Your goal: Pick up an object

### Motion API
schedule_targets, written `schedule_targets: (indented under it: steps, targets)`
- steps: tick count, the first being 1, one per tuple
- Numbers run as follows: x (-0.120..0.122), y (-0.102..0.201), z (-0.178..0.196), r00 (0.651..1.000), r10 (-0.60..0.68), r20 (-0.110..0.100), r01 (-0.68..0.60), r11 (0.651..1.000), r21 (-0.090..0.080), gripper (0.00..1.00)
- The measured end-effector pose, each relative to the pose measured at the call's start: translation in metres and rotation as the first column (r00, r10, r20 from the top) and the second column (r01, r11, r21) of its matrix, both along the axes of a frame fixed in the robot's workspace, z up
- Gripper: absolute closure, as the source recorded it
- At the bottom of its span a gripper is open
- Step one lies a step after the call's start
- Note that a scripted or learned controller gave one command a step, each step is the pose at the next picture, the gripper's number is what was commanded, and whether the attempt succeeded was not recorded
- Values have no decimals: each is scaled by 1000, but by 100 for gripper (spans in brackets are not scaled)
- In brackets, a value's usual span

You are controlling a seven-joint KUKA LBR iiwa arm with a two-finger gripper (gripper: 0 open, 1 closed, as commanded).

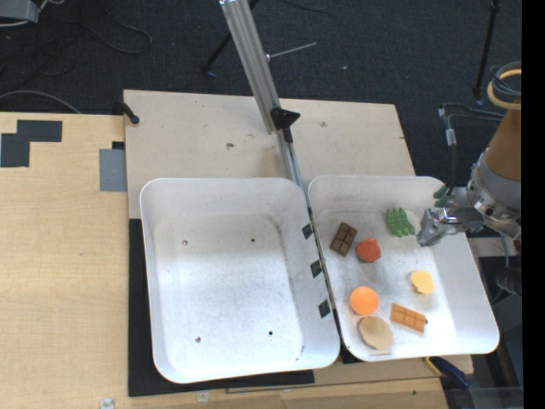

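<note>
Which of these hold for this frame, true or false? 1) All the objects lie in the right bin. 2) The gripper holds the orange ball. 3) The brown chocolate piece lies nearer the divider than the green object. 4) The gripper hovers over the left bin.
1) True: the right bin holds every object.
2) False: the orange ball lies on the bin floor, apart from the gripper.
3) True: the brown chocolate piece lies by the divider; the green object is farther right.
4) False: it is at the right bin's right side, beside the green object; the left bin is away from it.
</note>
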State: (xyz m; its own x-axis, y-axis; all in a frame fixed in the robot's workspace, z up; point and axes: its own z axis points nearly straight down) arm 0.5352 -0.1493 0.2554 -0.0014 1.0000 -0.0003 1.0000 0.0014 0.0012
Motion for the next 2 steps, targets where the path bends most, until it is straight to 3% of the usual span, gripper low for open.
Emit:
schedule_targets:
  steps: [2]
  targets:
    - [17, 99, -13, 1000, 3, -7, -3, 1000, 3, 100]
